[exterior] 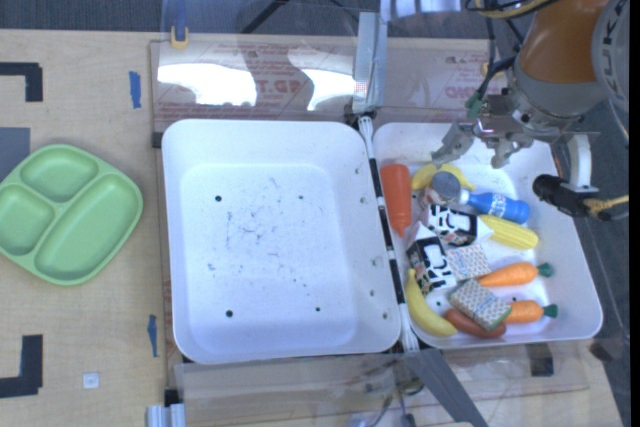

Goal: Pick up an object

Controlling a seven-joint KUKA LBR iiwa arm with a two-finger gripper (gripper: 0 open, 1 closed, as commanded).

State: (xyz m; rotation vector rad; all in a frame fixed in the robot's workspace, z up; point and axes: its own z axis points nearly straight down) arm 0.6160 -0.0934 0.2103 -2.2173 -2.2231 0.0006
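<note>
At the near end of the right bin (585,300) lie a sponge-like block (482,304), a red sausage-shaped piece (466,323) and a banana (424,307) along the near left corner, with two carrots (510,275) just to the right. Farther in sit black-and-white patterned items (432,260), a corn cob (510,233), a blue bottle (497,206) and an orange cylinder (397,196) against the left wall. The left bin (200,155) has bare floor, and a green divided plate (68,212) rests on the bench (70,335) at far left. Above the far part of the right bin hangs the end effector (482,144), fingers spread wide with nothing between them. Any of the crowded objects could serve; the blue bottle, just nearer than the fingers, looks the easiest target. I would descend straight over it, straddle its narrow width, and avoid nudging the corn.
</note>
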